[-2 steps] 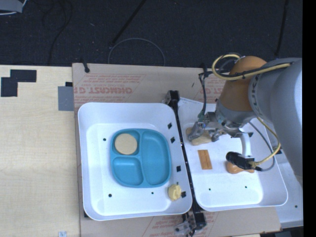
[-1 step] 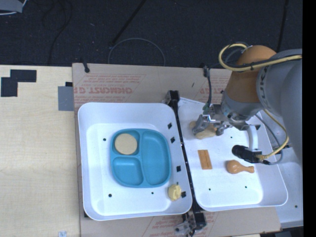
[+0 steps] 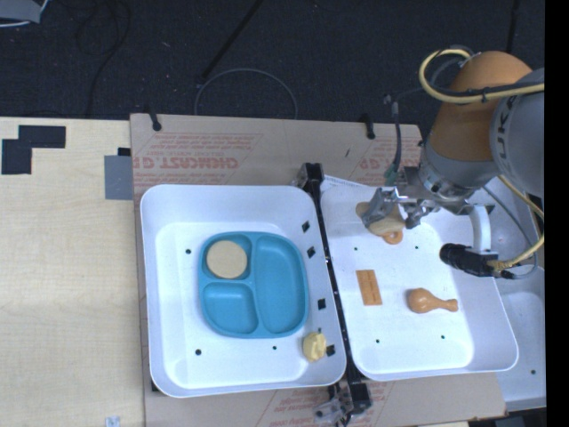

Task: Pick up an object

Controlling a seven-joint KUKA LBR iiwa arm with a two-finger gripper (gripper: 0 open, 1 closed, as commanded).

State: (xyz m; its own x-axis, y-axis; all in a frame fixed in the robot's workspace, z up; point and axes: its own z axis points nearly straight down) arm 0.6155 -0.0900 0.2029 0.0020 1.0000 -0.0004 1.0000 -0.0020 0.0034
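Plastic, cardboard and wood

The two white bins (image 3: 169,238) look like smooth, slightly glossy plastic, as does the blue tray (image 3: 276,283); beneath them lies matt brown cardboard (image 3: 231,149) on a pale wooden bench (image 3: 62,274).

Gripper (image 3: 388,210) partly hides tan item (image 3: 389,230); finger state unclear, arm cut off right.

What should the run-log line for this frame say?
gripper: over right bin, at tan piece | lifted: unclear | left bin: blue tray, cookie
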